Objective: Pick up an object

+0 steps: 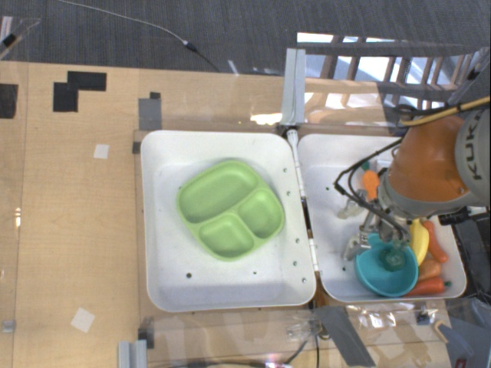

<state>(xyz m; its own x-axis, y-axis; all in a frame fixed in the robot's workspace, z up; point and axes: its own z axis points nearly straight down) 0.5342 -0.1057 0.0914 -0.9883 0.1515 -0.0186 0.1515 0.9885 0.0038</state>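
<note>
**benchwatcher:** Teal bowl (pixel 387 273) sits at the near edge of the right bin (pixel 330 205), with a yellow banana-like piece (pixel 420 240) and orange carrots (pixel 430 284) just beside it.

**kuka_fan:** Yep, tool (pixel 377 234) hangs right over that bowl, grip state I honestly can't tell. Green divided plate (pixel 230 209) lies in the left bin (pixel 165 282).

a single fixed camera hangs above the bench (pixel 69 228) and looks down at a slight slant, far enough off to take in both white bins, the left bin (pixel 165 282) and the right bin (pixel 326 205), with dark floor (pixel 153 6) along the frame's top.
</note>
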